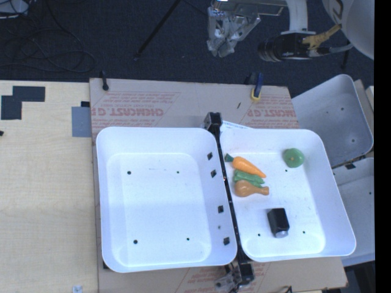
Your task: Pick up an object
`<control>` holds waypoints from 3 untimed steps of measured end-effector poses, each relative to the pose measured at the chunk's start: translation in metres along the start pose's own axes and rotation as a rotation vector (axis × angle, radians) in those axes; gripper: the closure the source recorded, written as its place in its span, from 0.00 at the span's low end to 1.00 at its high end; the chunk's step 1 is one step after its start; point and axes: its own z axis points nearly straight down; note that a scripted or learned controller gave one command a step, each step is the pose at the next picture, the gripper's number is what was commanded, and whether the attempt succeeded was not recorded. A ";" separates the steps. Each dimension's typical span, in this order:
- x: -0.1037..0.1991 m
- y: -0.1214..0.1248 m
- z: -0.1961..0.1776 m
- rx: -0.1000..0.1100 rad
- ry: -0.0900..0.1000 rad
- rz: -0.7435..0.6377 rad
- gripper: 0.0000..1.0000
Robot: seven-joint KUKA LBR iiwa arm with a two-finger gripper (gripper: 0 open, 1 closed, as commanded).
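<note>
**Tool parked high, objects in the right bin**

The tool (223,38) hangs above the far edge of the bench (43,182), well clear of both bins; from my remote seat I cannot tell whether its fingers are apart or together. The left bin (110,163) sits beside the right bin (317,224), their inner rims touching. In the right bin I see an orange carrot (248,165), a green pod (248,177) just below it, and a tan gourd-shaped toy (250,190) next, all near the inner wall. A green ball (294,157) lies towards the far right corner. A black block (278,221) rests nearer the front.
</note>
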 end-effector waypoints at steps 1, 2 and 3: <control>0.057 0.000 0.000 0.000 -0.001 0.000 1.00; 0.101 0.000 0.000 0.001 -0.001 0.001 1.00; 0.101 0.000 0.000 0.001 -0.002 -0.003 1.00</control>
